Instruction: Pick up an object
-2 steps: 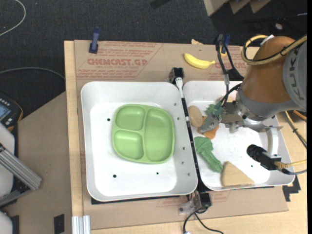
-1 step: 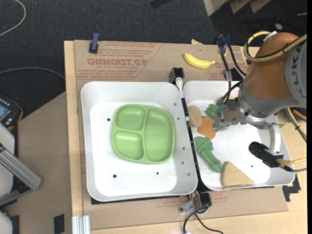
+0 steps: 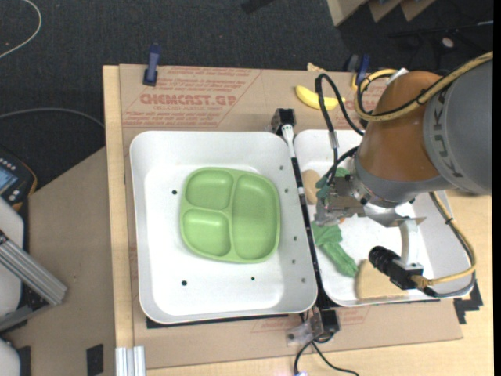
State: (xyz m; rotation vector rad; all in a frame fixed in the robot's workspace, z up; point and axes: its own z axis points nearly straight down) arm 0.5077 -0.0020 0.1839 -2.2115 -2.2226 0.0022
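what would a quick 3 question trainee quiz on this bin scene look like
1. True or false: the green divided plate lies in the left bin.
2. Which bin is the end effector above: A left, B right?
3. What yellow thing lies on the bench beyond the right bin?

Key: 1 true. 2 B. 3 a banana.

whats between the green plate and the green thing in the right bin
In the camera view, bare white floor of the left bin, then the two bins' touching rims, separate the green plate from the green thing.
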